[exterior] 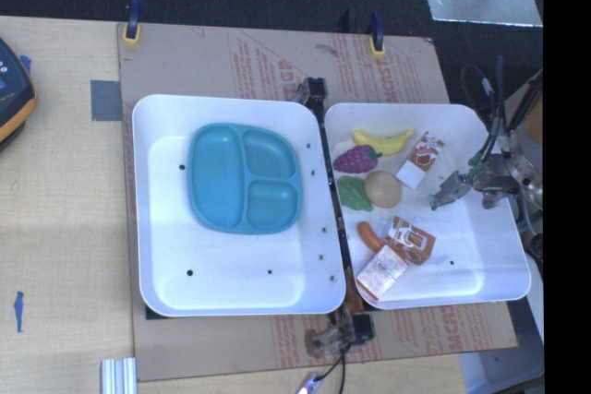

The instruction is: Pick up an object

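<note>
Camera view: gripper [450,195] fingers spread, empty, over right bin [480,277]; packet [381,272] print unreadable.

Divided plate [245,177] in left bin [157,291], food items [381,189] in right bin [489,281]

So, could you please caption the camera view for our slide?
Pincer poised over right bin of toy food; blue divided plate in left bin.

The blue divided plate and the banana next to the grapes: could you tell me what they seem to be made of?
Blue divided plate: probably moulded plastic, matte, uniform colour with soft rounded compartment ridges. Banana: likely toy plastic, smooth, evenly yellow with a slight sheen.
</note>
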Available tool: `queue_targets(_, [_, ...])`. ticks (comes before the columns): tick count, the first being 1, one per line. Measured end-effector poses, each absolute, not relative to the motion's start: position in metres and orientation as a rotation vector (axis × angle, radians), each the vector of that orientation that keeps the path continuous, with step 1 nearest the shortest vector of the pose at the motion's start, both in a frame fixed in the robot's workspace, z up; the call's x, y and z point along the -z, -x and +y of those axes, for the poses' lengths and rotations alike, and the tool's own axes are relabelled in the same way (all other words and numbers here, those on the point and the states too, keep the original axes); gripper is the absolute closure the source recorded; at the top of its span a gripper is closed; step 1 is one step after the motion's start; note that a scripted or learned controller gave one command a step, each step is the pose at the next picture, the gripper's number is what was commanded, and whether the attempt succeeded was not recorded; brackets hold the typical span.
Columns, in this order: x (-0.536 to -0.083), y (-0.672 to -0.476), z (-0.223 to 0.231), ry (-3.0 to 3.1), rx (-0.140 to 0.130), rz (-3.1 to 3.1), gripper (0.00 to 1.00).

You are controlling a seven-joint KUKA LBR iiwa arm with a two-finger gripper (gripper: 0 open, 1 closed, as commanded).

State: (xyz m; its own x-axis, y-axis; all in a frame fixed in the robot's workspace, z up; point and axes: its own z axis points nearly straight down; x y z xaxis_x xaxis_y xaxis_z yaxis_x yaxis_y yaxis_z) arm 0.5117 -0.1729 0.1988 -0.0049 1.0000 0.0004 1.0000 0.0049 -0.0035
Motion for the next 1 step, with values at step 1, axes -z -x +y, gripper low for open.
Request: queue_targets(1, [-0.1405,-0.521,-0.095,2.211,-0.006,-2.226,0.0])
